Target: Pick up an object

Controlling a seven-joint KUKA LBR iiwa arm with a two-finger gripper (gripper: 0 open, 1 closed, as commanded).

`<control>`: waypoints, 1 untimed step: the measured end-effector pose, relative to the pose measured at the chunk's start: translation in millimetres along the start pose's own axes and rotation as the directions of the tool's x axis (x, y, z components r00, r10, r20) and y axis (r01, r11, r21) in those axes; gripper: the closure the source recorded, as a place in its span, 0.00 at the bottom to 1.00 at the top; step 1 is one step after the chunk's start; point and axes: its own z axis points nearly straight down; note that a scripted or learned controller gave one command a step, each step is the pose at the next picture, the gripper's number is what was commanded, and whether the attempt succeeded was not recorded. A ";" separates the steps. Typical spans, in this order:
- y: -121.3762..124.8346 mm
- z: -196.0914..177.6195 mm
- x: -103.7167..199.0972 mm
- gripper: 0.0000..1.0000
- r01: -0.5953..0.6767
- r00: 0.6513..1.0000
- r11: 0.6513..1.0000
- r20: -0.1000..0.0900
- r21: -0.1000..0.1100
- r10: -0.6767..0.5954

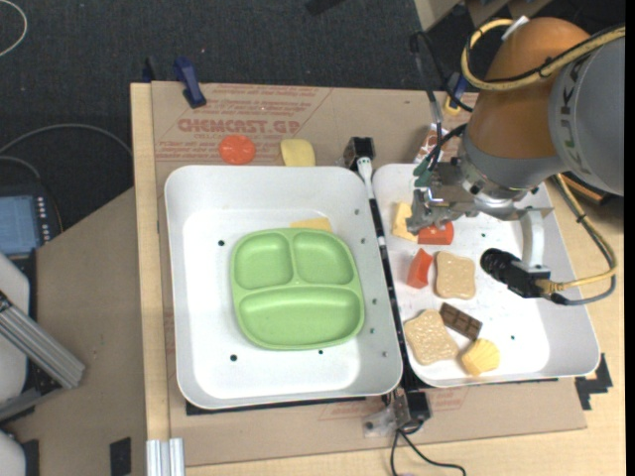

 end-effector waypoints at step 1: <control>6.5 -1.3 34.8 1.00 -0.003 1.000 1.000 0.004 -0.005 0.003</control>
